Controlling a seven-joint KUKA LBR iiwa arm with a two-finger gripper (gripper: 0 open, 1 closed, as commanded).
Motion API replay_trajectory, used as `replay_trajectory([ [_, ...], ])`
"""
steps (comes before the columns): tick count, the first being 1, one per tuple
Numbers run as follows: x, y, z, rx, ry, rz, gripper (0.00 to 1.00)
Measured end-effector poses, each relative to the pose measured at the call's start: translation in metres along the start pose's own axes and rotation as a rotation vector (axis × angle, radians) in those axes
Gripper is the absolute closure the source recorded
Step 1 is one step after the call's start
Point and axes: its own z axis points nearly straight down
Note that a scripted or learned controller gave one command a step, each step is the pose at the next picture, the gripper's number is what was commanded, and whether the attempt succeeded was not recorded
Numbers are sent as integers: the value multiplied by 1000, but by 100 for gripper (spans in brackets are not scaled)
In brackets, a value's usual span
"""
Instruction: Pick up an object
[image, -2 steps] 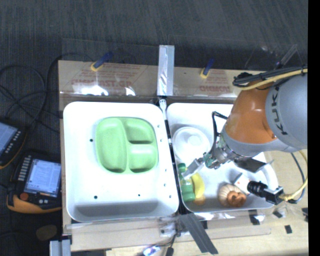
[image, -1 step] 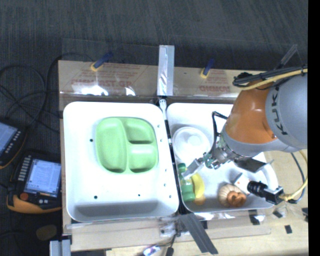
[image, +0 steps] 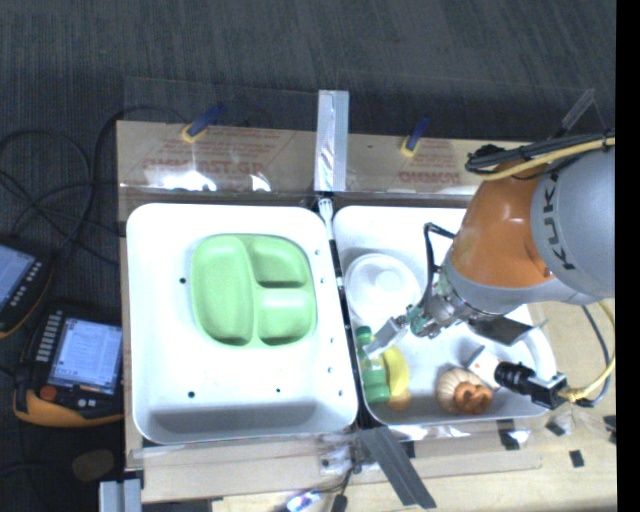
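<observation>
My gripper hangs low in the right bin, reaching in from the right and pointing left. Its tip lies just right of a green bottle that rests along the bin's left wall. A yellow banana-like piece sits beside the bottle, directly below the gripper tip. A brown and cream round object rests near the bin's front. A white round bowl sits above the gripper at the bin's back left. Nothing visibly hangs from the gripper.
The left bin holds a light green divided plate in its middle. The arm's orange and grey body covers the right bin's right half. A raised divider separates the two bins.
</observation>
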Motion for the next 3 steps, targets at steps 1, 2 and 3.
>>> replay_trajectory([
  [1,0,0,0,0,0,0,0],
  [2,0,0,0,0,0,0,0],
  [3,28,13,0,1,1,193,0],
])
